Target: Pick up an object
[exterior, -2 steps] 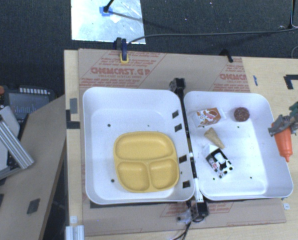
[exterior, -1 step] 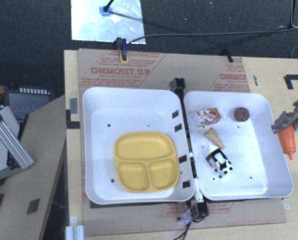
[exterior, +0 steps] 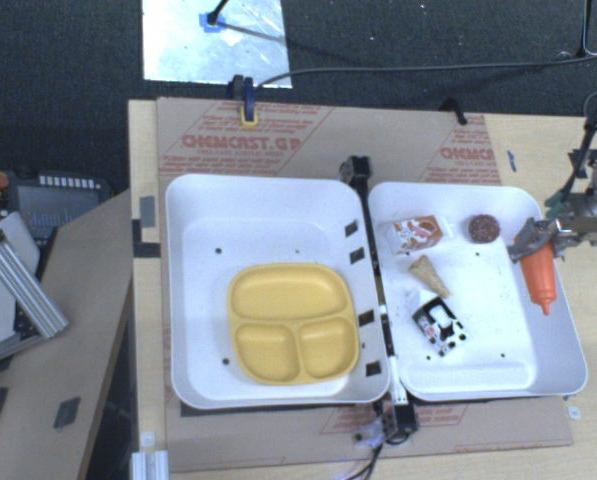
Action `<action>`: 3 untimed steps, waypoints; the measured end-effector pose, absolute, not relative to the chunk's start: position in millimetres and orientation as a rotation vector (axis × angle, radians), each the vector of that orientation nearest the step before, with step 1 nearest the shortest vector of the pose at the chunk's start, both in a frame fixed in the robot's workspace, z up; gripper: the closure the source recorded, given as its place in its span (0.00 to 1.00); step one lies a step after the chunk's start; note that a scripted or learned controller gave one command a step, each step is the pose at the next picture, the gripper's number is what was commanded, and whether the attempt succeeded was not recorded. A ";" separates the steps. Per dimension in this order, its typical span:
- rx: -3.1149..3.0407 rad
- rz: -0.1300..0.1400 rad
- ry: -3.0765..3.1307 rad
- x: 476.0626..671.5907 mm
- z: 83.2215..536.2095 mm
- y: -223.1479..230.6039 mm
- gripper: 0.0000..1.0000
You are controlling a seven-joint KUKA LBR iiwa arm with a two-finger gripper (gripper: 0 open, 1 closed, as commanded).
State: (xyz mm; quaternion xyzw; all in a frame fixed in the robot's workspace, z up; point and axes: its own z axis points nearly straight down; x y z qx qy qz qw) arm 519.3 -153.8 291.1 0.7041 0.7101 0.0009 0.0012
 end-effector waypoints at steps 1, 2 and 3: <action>2.210 0.003 2.231 518.3 289.8 -106.5 1.00; 2.209 0.004 2.233 523.4 282.6 -47.0 1.00; 2.209 0.005 2.234 521.2 275.7 12.8 1.00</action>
